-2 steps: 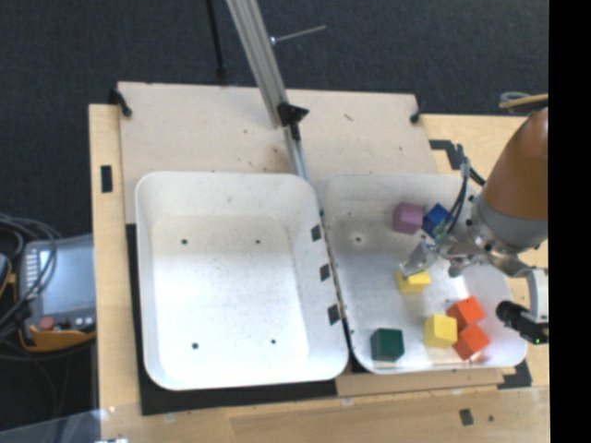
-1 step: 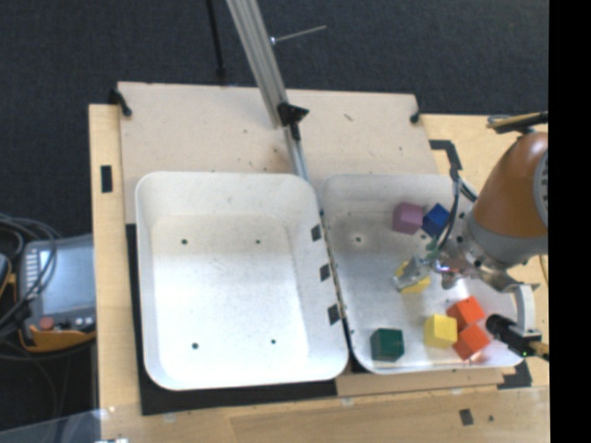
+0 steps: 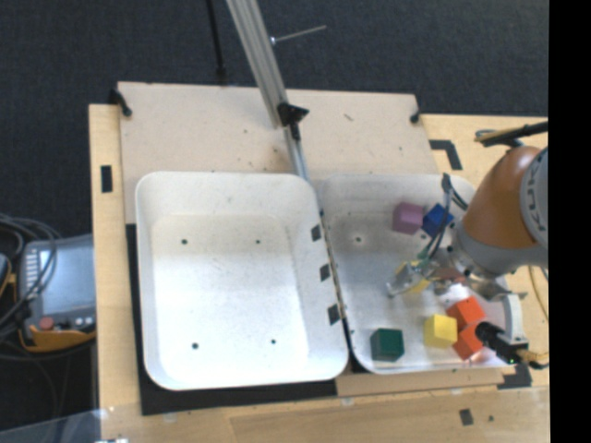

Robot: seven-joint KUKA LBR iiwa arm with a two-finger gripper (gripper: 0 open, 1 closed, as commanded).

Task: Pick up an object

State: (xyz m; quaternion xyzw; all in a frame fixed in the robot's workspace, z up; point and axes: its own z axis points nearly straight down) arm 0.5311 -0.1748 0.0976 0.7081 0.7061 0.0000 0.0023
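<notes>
The right bin [image 3: 365,247] holds several small blocks. A purple block [image 3: 407,217] and a blue block [image 3: 436,218] lie side by side near its far side. Close to the front rim sit a green block [image 3: 387,343], a yellow block [image 3: 440,329] and orange-red blocks [image 3: 468,312]. My gripper [image 3: 404,281] hangs low over the middle of this bin, below the purple block and above the yellow one. Nothing visible is held in it. The arm's orange band [image 3: 503,201] covers the bin's right side.
The left bin [image 3: 231,275] lies beside the right one, with a dark divider strip [image 3: 328,275] between them. A slanted metal rail [image 3: 259,44] rises from the bench's back. A grey device with cables [image 3: 55,284] sits off the bench's left edge.
</notes>
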